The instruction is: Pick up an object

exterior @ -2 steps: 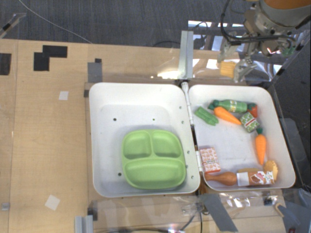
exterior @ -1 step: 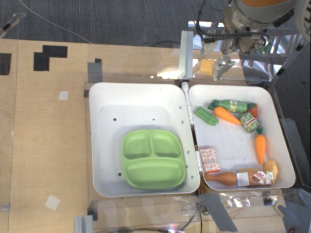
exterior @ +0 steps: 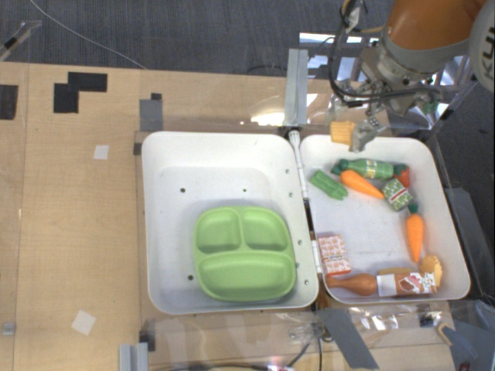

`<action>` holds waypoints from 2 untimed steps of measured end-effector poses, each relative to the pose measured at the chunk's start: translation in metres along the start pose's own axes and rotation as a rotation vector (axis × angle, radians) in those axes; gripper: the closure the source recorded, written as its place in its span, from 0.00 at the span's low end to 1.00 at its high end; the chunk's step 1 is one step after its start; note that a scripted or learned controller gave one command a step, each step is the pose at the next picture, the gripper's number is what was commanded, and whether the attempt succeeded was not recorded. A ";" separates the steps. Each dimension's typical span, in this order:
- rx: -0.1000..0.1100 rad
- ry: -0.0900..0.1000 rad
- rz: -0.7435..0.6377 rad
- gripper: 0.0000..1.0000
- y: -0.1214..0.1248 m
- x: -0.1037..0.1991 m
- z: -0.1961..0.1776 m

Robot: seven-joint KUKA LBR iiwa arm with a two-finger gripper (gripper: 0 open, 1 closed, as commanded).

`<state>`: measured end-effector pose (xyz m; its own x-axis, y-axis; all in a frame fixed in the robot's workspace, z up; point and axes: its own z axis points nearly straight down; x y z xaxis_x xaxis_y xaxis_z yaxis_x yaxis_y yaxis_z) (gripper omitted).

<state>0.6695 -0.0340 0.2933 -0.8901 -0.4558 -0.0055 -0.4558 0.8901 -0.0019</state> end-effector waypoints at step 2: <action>0.002 -0.004 -0.250 1.00 -0.041 0.021 0.011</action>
<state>0.6702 -0.0803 0.2827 -0.7499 -0.6615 -0.0082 -0.6615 0.7499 -0.0059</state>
